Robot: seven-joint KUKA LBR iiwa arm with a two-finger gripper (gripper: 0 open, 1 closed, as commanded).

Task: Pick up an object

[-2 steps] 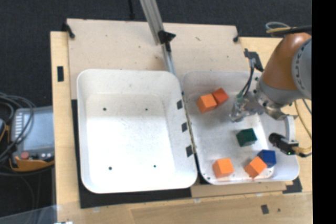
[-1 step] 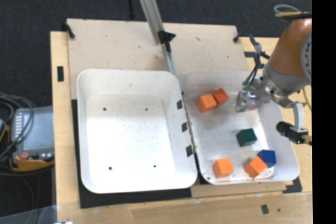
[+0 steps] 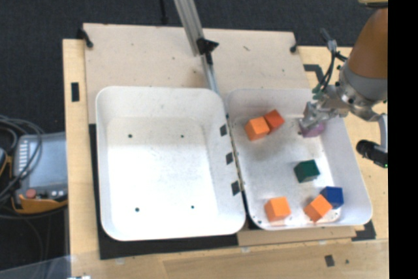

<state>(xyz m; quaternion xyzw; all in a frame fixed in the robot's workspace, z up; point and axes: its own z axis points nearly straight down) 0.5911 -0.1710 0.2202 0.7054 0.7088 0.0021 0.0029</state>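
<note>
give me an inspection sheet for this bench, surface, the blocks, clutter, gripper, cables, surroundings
Surface: wooden bench bearing left bin and right bin, side by side.
Job's things: all in the right bin: two orange blocks touching at the rear, green block, orange block at the front, another orange block against a blue block, purple object under the gripper.
Clutter: nothing seen.
Gripper: gripper low over the purple object; grasp not confirmed.
Cables: cables at left, off the bench.
Surroundings: dark floor, aluminium post, handheld controller.
</note>
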